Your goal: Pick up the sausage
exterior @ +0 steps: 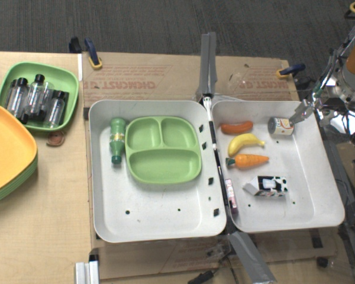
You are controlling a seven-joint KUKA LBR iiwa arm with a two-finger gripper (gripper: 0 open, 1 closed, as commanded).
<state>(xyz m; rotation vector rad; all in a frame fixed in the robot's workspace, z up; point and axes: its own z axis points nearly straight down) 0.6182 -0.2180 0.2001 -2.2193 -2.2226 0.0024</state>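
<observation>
Camera view: sausage [236,127] just above banana [245,142], can [280,126] alongside

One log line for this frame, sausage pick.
phase: approach | hand: over right bin's far right, near can | sausage: lying in right bin, ungrasped

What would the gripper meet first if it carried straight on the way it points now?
Probably the small can, just ahead of the gripper toward the left. The sausage lies further along that line. Height above the bin is unclear.

In the right bin [319,176], the sausage [236,127] is placed behind the banana [245,142]; the carrot [248,161] lies in front.
</observation>
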